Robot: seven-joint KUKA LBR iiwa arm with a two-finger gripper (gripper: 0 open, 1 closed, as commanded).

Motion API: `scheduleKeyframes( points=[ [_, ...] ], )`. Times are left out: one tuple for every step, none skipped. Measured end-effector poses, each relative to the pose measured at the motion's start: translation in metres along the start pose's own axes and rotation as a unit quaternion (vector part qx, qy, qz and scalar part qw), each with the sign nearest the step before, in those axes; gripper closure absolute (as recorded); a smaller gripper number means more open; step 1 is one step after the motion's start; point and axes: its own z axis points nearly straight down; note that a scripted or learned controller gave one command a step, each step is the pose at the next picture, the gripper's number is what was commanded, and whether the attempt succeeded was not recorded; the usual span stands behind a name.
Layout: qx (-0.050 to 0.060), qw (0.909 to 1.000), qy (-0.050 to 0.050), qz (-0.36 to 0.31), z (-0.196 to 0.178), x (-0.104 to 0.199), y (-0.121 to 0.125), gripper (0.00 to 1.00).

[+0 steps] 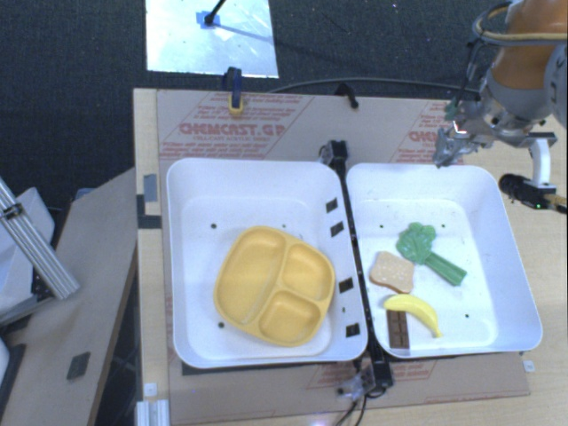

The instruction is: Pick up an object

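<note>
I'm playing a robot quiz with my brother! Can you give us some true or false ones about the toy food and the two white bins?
1. The yellow divided plate lies in the left bin. True.
2. The banana sits on the yellow plate. False: it lies in the right bin, near the front.
3. The green broccoli toy is in the same bin as the slice of bread. True.
4. The gripper is holding the bread. False: it is above the right bin's far edge, and the bread lies on the bin floor.
5. The bread lies between the broccoli and the banana. True.
</note>
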Motion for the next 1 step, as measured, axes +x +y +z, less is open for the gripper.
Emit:
scheduleKeyframes(
  points=[
    [0.002, 1.0000, 0.001, -0.001, -0.0014, 0.0426, -0.0290, 1.00]
  ],
)
